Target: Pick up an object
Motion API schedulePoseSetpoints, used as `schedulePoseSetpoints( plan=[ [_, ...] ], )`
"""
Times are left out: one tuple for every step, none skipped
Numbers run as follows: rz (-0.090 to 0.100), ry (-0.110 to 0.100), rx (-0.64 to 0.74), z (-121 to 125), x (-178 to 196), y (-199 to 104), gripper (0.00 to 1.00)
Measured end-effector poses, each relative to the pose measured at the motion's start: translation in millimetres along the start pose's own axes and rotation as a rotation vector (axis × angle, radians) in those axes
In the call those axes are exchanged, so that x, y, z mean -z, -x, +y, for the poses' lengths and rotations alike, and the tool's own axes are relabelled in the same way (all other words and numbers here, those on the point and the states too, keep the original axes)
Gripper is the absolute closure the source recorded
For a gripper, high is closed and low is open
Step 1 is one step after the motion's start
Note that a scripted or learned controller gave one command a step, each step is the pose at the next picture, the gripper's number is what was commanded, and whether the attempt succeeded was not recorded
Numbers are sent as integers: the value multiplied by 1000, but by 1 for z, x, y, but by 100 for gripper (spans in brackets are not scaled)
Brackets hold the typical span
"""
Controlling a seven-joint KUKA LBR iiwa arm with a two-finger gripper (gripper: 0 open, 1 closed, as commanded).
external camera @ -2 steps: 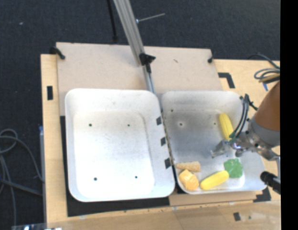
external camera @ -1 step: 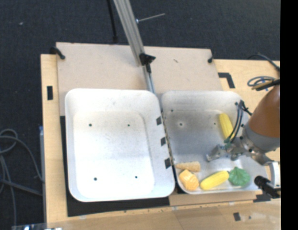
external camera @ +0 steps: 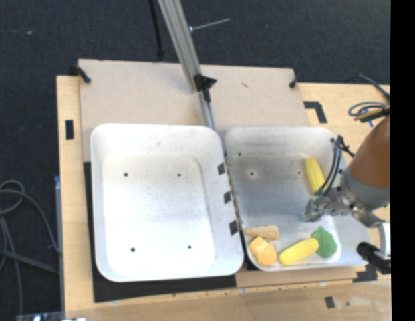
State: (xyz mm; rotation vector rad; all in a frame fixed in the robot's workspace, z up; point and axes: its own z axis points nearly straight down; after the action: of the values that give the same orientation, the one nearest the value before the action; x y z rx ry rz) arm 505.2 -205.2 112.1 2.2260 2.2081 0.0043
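From my overhead cam I'm looking at the two bins side by side. The left bin (external camera: 160, 199) has nothing but scuff marks on its floor. All the stuff is in the right bin (external camera: 274, 146): a yellow corn cob (external camera: 315, 174) up by the right wall, another corn cob (external camera: 299, 251) lying along the front edge, a green broccoli piece (external camera: 325, 241) just beside it, an orange chunk (external camera: 262, 250) near the front left corner, and a tan bread piece (external camera: 263, 232) touching it from behind. The gripper (external camera: 315, 209) sits low over the right side of that bin, between the upper cob and the broccoli. Honestly I can't tell how the fingers stand, too blurry and dark.
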Motion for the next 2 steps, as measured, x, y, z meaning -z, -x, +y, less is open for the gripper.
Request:
schedulePoseSetpoints(
  plan=[
    [-1,0,8,4,44,6,100],
    [-2,3,11,6,109,10,100]
  ],
)
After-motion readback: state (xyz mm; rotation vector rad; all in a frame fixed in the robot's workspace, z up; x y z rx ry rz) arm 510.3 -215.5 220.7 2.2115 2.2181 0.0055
